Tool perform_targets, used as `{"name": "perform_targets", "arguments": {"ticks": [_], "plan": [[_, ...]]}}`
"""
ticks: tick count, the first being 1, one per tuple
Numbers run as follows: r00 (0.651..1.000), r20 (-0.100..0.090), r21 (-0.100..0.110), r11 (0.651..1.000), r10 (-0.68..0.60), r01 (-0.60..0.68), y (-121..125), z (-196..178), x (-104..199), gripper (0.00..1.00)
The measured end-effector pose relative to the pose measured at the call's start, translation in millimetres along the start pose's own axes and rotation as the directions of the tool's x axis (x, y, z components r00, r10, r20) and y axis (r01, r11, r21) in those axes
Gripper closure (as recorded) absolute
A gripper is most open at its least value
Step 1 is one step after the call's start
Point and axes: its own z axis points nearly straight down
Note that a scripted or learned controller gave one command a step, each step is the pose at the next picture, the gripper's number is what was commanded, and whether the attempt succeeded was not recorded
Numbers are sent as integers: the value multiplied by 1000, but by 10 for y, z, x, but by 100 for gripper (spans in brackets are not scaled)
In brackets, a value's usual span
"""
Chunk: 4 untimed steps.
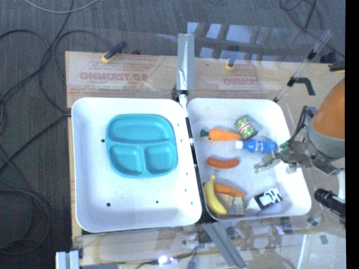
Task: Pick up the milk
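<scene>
The milk [268, 199], a small black-and-white carton, is lying in the near right corner of the right bin [197, 150], tipped on its side and well clear of the claw. Just to its left a grater-like grey piece [238, 207] is resting against the bin's front wall, with a carrot [229, 189] lying above that and a banana [213, 197] curving along the front left corner. A sausage [223, 162] is sitting near the bin's middle. Farther back, a second carrot [224, 134] with a green top is pointing right, a green can [245, 126] is lying beside it, and a blue bottle [257, 146] with a white cap is lying on its side between the can and the claw.

The gripper [263, 164] is hovering over the right part of this bin, just below the bottle and above the milk, reaching in from the right. Its fingers [270, 159] are looking slightly parted, with nothing between them, though the gap is hard to judge.

The left bin [84, 150] is holding a teal tray [143, 144] with three compartments, sitting toward its back half. Both bins are resting side by side on the bench [118, 77].
</scene>
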Motion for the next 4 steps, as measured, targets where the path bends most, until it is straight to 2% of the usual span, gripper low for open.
{"name": "perform_targets", "arguments": {"ticks": [1, 2, 3, 4], "plan": [[967, 1, -11, 967, -253, 253, 15, 943, 21, 0], [994, -4, -3, 994, -107, 107, 93, 579, 321, 0], [975, 2, -14, 975, -220, 220, 18, 940, 242, 0], [962, 0, -3, 962, -274, 274, 569, 24, 542, 0]]}}
